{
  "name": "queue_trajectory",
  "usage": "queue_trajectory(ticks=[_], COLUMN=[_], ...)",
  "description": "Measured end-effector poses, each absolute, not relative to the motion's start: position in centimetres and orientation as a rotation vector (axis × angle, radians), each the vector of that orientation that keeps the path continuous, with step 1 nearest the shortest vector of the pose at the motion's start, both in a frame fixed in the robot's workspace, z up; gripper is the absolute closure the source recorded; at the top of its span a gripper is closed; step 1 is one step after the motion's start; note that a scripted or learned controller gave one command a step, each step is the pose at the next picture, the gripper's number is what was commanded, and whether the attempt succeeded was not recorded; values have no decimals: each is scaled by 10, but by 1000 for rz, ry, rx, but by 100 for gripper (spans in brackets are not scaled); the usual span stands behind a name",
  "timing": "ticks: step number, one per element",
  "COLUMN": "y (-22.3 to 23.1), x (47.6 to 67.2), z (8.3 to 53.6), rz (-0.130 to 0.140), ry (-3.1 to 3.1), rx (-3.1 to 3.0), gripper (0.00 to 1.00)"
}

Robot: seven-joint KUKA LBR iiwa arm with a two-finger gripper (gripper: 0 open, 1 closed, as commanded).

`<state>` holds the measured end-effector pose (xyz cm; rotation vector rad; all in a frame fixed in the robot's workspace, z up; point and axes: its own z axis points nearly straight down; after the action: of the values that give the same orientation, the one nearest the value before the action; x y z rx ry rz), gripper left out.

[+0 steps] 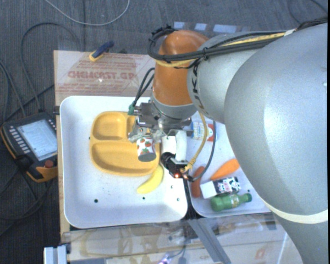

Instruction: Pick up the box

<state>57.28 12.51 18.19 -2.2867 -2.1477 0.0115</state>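
Here, going from the left, one handheld pendant (30,144) with a pale screen lies on the dark carpet beside the counter (99,76), a flat sheet with red print. Two shallow white bins sit side by side. The left bin (80,202), smooth plastic with rounded corners, holds one yellow tray (113,144) with two compartments and one curved yellow banana (151,181) just below it. The end effector (148,142) hangs over the tray's right edge; I cannot tell how it is set. One grey arm (264,103) with an orange band covers much of the right bin (209,210). There lie one small white box (224,186) with dark print, one orange carrot (225,169) above it, and one glossy green bottle (230,201) just below.
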Motion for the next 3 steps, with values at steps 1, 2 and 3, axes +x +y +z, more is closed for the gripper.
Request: queue_trajectory(ticks=[1, 2, 3], y=[182, 211, 185], x=[603, 534, 484], z=[241, 228, 287], rz=[11, 12, 12], ry=[-2110, -2143, -2039], rx=[-2328, -2296, -2391], gripper=[100, 100, 100])
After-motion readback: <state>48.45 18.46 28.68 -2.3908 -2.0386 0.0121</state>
